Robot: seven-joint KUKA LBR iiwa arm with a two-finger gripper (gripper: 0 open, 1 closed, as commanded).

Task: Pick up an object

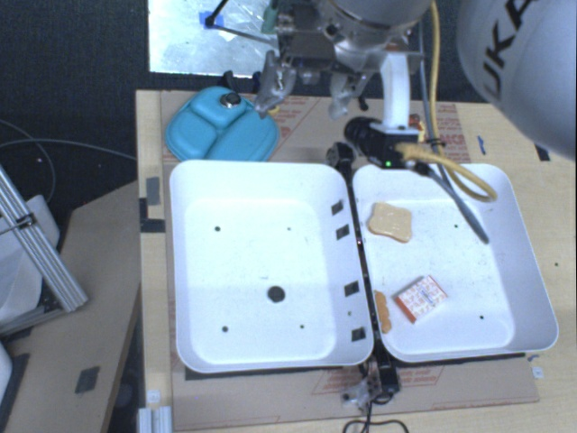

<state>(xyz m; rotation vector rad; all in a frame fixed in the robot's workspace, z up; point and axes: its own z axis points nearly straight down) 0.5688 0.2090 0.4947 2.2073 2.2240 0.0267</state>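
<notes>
Nearest the lens, the gripper (303, 87) hangs with fingers apart and bare above the bench's far edge beside a blue dish (222, 126), while the right bin (514, 242) holds three things: a tan slice (390, 222), a red-and-white packet (420, 298), and a small brown piece (382, 311) against its left wall.

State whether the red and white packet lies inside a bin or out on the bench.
Inside. The red and white packet lies flat on the floor of the right bin, within its rim, below the tan piece.
</notes>
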